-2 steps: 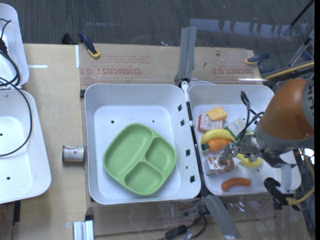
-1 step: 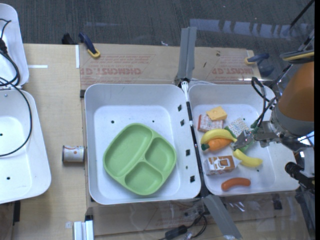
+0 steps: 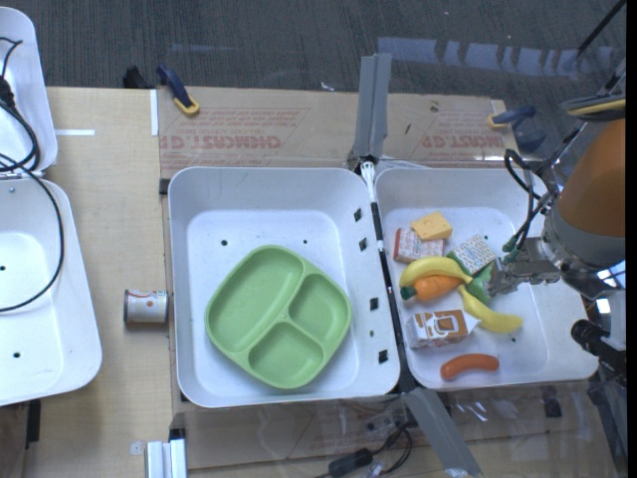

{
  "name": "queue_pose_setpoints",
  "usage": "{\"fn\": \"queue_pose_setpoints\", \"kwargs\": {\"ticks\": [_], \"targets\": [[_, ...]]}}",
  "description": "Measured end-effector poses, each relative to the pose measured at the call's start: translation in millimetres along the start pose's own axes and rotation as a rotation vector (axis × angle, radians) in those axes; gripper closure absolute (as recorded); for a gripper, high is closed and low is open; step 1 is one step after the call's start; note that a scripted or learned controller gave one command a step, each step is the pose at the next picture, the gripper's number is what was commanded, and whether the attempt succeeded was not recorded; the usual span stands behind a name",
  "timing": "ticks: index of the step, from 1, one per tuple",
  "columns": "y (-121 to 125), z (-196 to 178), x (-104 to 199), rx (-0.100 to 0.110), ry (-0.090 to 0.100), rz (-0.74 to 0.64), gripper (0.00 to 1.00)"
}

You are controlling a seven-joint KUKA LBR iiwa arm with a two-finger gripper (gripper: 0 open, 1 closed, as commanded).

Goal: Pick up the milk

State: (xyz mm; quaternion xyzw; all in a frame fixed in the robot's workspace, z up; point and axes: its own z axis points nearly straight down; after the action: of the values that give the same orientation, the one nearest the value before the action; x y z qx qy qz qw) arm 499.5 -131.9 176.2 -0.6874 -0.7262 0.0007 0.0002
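Observation:
The milk (image 3: 439, 328) is a small white carton with an orange-brown label. It lies on its side in the right bin (image 3: 557, 361), towards the front left. The gripper (image 3: 501, 280) hangs low over the middle of that bin, up and to the right of the milk and apart from it. It sits just above a green item (image 3: 479, 285) and the near end of a yellow banana (image 3: 492, 316). The grey arm with its orange band (image 3: 597, 182) reaches in from the right.
Around the milk lie an orange carrot (image 3: 435, 288), a second banana (image 3: 435, 267), a red sausage (image 3: 469, 365), a red-and-white box (image 3: 408, 244), a cheese wedge (image 3: 431, 227) and a patterned packet (image 3: 476, 251). The left bin (image 3: 199, 217) holds a green divided plate (image 3: 280, 316).

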Motion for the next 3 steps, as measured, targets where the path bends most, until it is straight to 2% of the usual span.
{"fn": "queue_pose_setpoints", "kwargs": {"ticks": [1, 2, 3], "targets": [[0.0, 0.0, 0.0, 0.0, 0.0, -0.001, 0.0], [-13.9, 65.6, 35.5, -0.021, -0.007, -0.261, 0.0], [-11.6, 69.8, 34.8, -0.027, 0.001, -0.127, 0.0]]}}
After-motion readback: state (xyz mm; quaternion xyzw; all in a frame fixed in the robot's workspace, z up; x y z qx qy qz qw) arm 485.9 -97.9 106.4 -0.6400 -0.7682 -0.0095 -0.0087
